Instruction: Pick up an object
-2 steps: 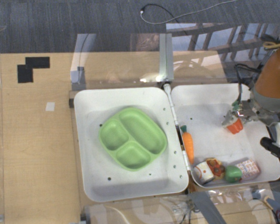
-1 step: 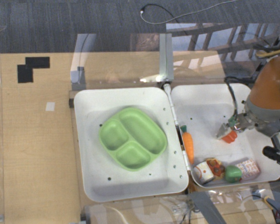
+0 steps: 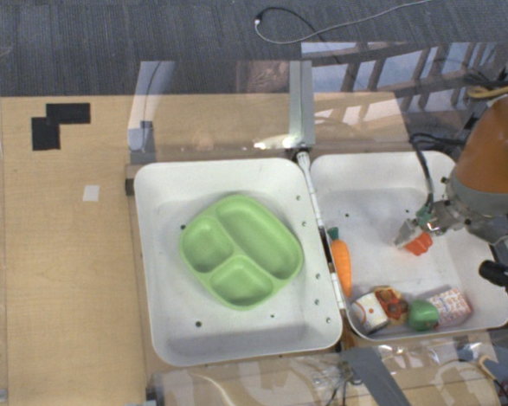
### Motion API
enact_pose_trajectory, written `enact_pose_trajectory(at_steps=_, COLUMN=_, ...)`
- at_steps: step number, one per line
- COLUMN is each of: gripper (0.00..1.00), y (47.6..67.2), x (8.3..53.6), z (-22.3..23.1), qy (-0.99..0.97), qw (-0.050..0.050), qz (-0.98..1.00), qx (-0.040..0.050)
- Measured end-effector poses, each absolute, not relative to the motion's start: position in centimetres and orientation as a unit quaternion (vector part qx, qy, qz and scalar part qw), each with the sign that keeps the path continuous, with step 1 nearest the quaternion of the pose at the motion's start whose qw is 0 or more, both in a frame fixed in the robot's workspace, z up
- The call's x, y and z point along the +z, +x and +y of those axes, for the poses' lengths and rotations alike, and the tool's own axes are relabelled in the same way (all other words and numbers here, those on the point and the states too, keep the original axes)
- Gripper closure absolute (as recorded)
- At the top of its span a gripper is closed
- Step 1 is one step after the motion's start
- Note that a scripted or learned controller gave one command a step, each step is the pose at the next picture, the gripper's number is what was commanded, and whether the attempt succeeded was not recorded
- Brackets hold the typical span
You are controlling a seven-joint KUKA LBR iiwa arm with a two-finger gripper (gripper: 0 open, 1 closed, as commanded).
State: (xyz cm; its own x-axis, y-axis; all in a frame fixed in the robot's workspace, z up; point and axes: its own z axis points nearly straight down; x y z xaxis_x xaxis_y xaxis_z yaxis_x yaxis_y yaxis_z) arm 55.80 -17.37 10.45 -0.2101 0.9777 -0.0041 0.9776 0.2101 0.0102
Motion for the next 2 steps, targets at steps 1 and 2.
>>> enact_pose_trajectory(at_steps=1, gripper=1.0, y=50.4, x=9.3, z=-16.4, qy=0.534, qw=0.012, qz=0.845, qx=0.0036)
enact_pose_trajectory(at_steps=2, gripper=1.0, y=56.1, x=21.2, z=-11.8, qy=0.51, qw=0.004, qz=0.86, qx=0.0019)
